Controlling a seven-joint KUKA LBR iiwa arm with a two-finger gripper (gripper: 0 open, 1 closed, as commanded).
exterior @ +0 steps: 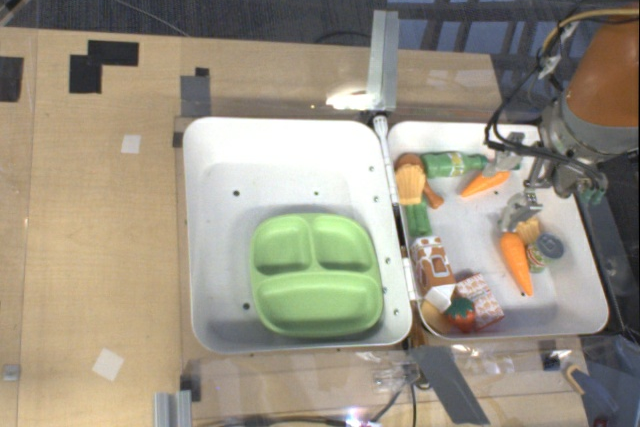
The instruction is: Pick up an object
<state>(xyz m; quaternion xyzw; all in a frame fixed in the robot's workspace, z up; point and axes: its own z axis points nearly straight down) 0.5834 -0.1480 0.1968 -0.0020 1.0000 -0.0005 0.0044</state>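
The right bin (590, 310) holds several small things. A green bottle (452, 164) lies at its far side with a small orange carrot (484, 183) beside it. A larger carrot (516, 263) lies lengthwise near the right wall, next to a small round can (541, 251). My gripper (521, 211) hangs low over the bin, just beyond the larger carrot's top end and close to the can. Nothing is visibly held in it. The grey arm with its orange band (605, 80) comes in from the upper right.
A tan brush (410, 183), a brown-and-white box (432, 262), a patterned cube (481, 300) and a red fruit (460, 313) lie along the right bin's left and near sides. The left bin (215, 165) holds a green divided plate (315, 275). A metal post (383, 55) stands behind the bins.
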